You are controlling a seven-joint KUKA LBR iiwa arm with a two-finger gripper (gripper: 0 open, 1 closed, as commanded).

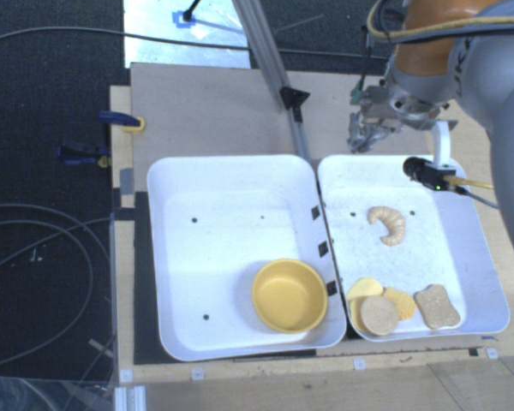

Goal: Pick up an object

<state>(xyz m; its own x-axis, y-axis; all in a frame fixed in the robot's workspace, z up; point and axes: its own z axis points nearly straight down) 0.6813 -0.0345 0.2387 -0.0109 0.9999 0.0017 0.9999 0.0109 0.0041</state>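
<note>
Camera view: two white bins on the bench, arm above the right bin's far edge.

The left bin (197, 221) holds a yellow bowl (289, 294), upright, near its front right corner. The right bin (471, 229) holds a croissant (389, 223) near its centre, lying apart from the rest. Along the bin's front edge sits a cluster: a yellow chip (365, 288), a round cracker (379, 315) touching it, an orange chip (403, 302) just beside, and a slice of bread (437, 306) to the right. The gripper (365, 137) hangs over the bench just beyond the right bin's far rim, pointing down, nothing visible between its fingers; whether they are spread or closed cannot be told. The orange band (441, 11) sits above the wrist.
</note>
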